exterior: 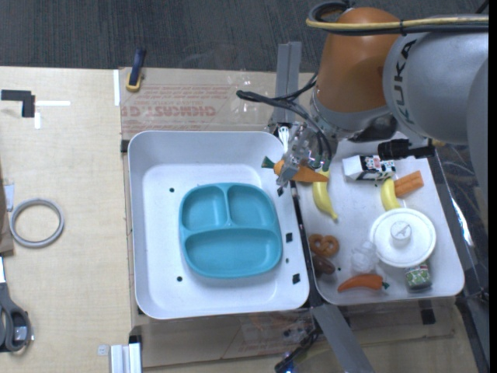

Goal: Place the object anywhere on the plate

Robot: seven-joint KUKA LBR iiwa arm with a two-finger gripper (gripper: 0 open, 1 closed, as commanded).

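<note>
Where hand [299,162] meets carrot [311,176] — grip unclear.

"KUKA" in dark letters on grey robot arm casing [435,76], running vertically. Red print on brown cardboard sheet [198,107] behind white bins, upside down, unreadable.

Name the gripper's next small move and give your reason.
Probably slide left toward the blue plate. The gripper sits over the divider between the bins with an orange carrot at its tip, while the plate lies down-left in the left bin; the grasp is unclear.
</note>
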